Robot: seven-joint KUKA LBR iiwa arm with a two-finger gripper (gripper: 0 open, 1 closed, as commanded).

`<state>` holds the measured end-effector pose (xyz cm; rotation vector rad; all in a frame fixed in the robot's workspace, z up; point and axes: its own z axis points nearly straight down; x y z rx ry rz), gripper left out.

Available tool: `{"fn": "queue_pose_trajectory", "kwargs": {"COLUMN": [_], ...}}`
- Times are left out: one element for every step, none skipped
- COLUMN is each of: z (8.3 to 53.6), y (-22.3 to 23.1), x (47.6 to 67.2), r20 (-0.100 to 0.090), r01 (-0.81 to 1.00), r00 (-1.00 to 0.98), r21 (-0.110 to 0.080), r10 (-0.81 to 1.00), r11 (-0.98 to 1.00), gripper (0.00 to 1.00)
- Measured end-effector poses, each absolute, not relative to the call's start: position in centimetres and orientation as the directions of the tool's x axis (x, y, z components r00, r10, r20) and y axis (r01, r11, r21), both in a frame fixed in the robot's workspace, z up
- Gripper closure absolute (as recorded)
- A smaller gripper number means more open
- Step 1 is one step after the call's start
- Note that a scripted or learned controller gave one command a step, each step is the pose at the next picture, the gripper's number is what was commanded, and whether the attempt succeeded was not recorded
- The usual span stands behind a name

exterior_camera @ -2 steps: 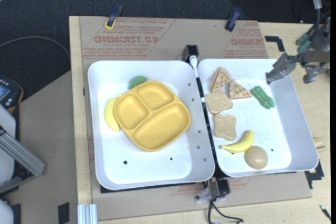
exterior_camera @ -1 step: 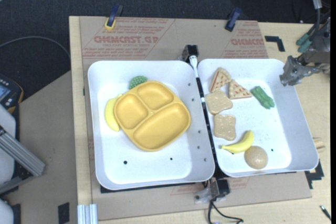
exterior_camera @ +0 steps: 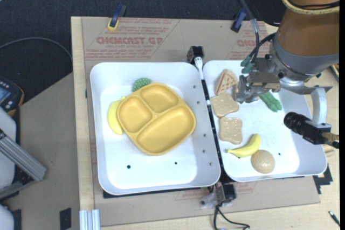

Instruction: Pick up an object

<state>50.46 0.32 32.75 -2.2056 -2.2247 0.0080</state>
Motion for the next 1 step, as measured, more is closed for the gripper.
{"fn": "queue_pose_trajectory", "kwargs": {"z": [38.37], "y": [4.79], "x": [47.9], "r20": [0.002], "r01": [1.0], "r00": [-0.007], "r21": [0.007], "r10": [1.0], "r11": [0.007], "gripper": [1.0]}}
